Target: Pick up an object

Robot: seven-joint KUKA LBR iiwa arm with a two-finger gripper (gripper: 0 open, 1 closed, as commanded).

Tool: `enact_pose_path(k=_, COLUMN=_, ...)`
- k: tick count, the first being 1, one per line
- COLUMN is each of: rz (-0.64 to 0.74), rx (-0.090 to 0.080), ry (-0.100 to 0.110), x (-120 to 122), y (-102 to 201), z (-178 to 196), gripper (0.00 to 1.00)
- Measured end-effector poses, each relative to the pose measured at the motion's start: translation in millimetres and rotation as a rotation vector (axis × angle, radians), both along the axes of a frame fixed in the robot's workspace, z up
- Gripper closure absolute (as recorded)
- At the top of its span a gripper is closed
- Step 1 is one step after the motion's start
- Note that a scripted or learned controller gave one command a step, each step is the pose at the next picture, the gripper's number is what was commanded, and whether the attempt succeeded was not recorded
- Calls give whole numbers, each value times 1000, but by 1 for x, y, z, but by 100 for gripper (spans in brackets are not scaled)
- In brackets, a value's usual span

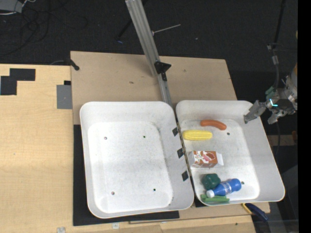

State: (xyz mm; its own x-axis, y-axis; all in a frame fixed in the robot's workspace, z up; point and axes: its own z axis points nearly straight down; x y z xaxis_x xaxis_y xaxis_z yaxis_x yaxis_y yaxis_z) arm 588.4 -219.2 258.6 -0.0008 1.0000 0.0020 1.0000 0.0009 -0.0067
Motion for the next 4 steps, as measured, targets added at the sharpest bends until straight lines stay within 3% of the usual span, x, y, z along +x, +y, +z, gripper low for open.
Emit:
enact_pose_path(k=1, rz=3, rx=-2, ry=-4, x=1, y=0, z=3, gripper=0)
enact_pose_path(k=3, rz=-1, rx=1, ry=2, x=0, y=0, z=-121, gripper=0)
enact_pose_path(k=4, rz=-2, rx=-2, ry=-5, x=0, y=1, z=-169, gripper=0)
